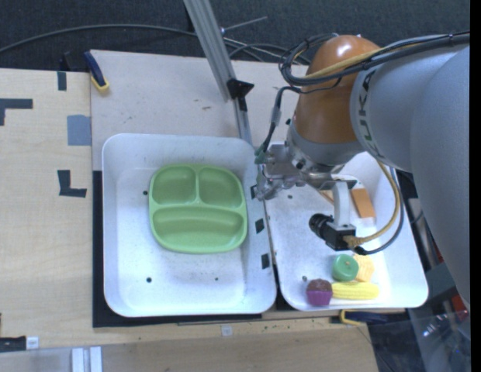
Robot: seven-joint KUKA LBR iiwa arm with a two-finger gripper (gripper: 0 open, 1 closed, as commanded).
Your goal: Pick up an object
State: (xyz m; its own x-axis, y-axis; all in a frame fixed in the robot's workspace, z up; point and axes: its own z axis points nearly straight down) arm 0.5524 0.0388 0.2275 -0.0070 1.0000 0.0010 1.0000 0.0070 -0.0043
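Camera view looks down on two white bins set side by side. The left bin (pixel 120 285), at centre-left of the frame, bears one green divided plate (pixel 198 208) lying flat, likely parked there as a place to receive things. The right bin (pixel 415 285) keeps its small toys huddled in its lower corner, at the lower right of the frame: one green round piece (pixel 345 266), one purple-topped piece (pixel 319 291), one yellow corn cob (pixel 355 291), plus one orange block (pixel 362 203) higher up. These are the pickable objects. The gripper (pixel 265 183) hangs over the shared rim between the bins, well apart from the toys; whether it is spread or closed I cannot tell, and nothing shows in it.
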